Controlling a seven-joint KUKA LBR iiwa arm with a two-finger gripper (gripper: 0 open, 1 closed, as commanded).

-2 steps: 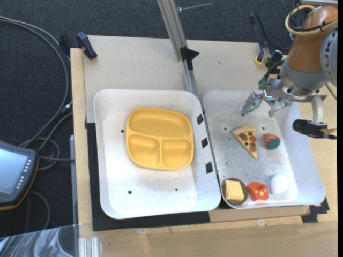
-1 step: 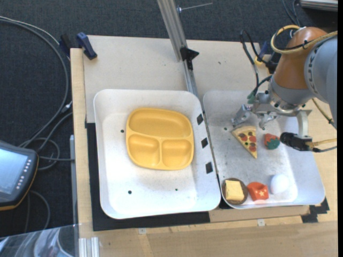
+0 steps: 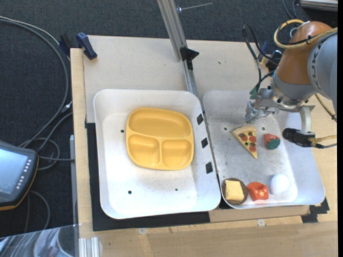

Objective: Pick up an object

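While both bins sit side by side on the bench [image 3: 139, 52], the right bin [image 3: 225, 106] serves as landmark and carries five loose items. Along its near edge, three: one yellow block on a dark base [image 3: 233, 190] at the near left corner, one small red piece [image 3: 258, 191] just right of it, one white ball [image 3: 280, 183] further right. Mid-bin, two: one pizza slice toy [image 3: 246, 140], one red-and-green piece [image 3: 271, 141] just beside it. Left of this bin, the left bin [image 3: 107, 143] holds one yellow divided plate [image 3: 159, 138]. Toward the right bin's far side, the tool [image 3: 256, 111] hangs just beyond the pizza slice; nothing seen in its grip, opening cannot be made out.
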